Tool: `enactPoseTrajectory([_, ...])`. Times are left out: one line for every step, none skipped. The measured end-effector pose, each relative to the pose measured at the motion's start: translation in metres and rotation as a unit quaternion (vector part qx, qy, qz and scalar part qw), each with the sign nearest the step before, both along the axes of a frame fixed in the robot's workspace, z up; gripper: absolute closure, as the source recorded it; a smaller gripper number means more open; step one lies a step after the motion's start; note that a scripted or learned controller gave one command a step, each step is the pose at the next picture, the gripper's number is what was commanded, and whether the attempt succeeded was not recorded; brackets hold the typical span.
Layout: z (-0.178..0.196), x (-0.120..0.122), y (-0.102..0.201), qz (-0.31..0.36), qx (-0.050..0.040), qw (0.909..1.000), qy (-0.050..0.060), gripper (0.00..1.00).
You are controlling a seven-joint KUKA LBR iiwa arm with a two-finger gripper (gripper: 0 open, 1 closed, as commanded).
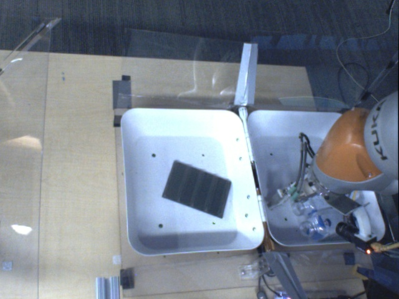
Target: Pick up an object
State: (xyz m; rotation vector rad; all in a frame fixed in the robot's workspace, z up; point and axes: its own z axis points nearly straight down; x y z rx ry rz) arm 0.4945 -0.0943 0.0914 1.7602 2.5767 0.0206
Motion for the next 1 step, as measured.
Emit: enactPoseTrajectory([-0.0019, 0.0693, -0.0344, -0.091, 0.0013, 0.9959, 0.005, 0.0])
